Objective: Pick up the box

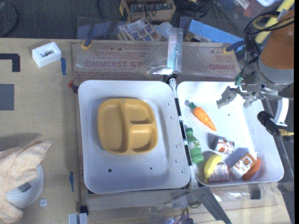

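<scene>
The box, a small orange and white carton, lies near the front right corner of the right bin, leaning against a red-orange item. My gripper hovers over the back of that bin, well behind the box and to the right of the carrot. Its two fingers are spread open with nothing between them. The grey arm with its orange band comes in from the upper right.
Also in the right bin are a green bottle by the left wall, a small can, and a yellow fruit beside another can. The left bin holds a yellow divided plate.
</scene>
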Motion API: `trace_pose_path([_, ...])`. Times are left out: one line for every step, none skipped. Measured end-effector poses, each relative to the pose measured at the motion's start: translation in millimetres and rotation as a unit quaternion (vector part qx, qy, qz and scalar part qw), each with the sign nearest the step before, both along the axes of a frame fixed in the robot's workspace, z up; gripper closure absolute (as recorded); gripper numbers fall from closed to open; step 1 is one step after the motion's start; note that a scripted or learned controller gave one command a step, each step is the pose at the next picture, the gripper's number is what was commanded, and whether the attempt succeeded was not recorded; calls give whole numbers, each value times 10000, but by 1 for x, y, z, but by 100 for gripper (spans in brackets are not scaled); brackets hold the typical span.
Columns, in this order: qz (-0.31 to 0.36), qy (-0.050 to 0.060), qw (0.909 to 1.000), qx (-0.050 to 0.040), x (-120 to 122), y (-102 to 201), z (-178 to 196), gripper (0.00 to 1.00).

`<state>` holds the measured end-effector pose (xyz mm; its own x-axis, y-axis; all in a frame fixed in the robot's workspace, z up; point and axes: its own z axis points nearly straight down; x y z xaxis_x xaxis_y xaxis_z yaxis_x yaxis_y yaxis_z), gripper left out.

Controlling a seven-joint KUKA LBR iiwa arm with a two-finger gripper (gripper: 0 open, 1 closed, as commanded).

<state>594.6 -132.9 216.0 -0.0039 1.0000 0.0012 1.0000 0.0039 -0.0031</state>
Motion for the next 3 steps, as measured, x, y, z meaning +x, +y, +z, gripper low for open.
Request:
trace_pose_path([68, -24, 10000, -7, -16, 5, -120, 0])
trace_pose_path([-277, -34, 9996, 14, 26, -74, -130, 0])
trace_pose_path([-35, 5, 10000, 17, 73, -67, -131, 0])
